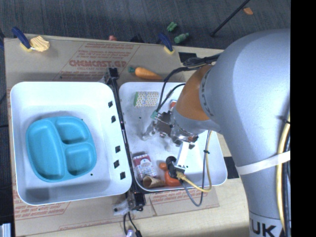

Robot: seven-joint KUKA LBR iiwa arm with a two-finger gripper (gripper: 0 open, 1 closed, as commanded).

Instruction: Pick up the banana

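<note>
In the camera view, you see the gripper (pixel 149 130) low in the right bin (pixel 217 172), near its middle; whether it is wide, narrow or holding anything you cannot tell. A green-and-white packet (pixel 146 98) lies behind it and a red packet (pixel 142 164) in front. You cannot tell which item there is the banana. The left bin (pixel 29 95) holds a blue divided tray (pixel 59 147).
</note>
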